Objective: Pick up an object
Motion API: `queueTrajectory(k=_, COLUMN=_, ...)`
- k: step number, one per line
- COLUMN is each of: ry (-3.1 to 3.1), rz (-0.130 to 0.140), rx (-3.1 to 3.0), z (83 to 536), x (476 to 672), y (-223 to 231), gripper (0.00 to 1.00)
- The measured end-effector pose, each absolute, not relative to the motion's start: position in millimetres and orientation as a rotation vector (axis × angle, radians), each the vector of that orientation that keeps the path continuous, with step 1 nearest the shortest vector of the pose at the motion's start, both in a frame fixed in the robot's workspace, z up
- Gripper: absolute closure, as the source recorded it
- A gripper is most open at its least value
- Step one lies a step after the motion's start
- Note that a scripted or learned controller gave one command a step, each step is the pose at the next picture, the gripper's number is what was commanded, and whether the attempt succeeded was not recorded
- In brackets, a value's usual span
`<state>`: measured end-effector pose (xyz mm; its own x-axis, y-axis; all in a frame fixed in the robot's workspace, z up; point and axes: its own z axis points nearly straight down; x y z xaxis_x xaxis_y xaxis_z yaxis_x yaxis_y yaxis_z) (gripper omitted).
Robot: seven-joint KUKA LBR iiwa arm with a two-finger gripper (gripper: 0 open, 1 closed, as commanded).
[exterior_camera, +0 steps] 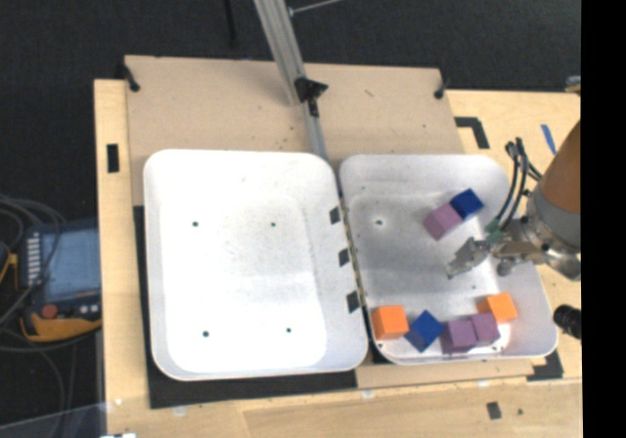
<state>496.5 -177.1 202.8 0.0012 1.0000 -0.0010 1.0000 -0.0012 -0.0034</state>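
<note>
Two shallow white bins are set side by side on the bench; the left bin (pixel 245 260) and the right bin (pixel 391 192) meet along their inner edges. Seven blocks are seen in the right bin. A blue block (pixel 467 202) touches a purple block (pixel 443 221) near the upper middle. Along the lower edge an orange block (pixel 390 321), a second blue block (pixel 424 329), two purple blocks (pixel 469 332) and a second orange block (pixel 502 306) are gathered. The gripper (pixel 468 258) is held over the bin's right part, between the two groups. Its jaws appear slightly parted, though this is blurred; nothing is seen between them.
</note>
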Motion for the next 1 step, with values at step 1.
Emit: queueTrajectory(k=1, ry=-2.218, rz=0.005, rx=-2.221, z=139.8, x=495.3, y=-178.5, gripper=0.0)
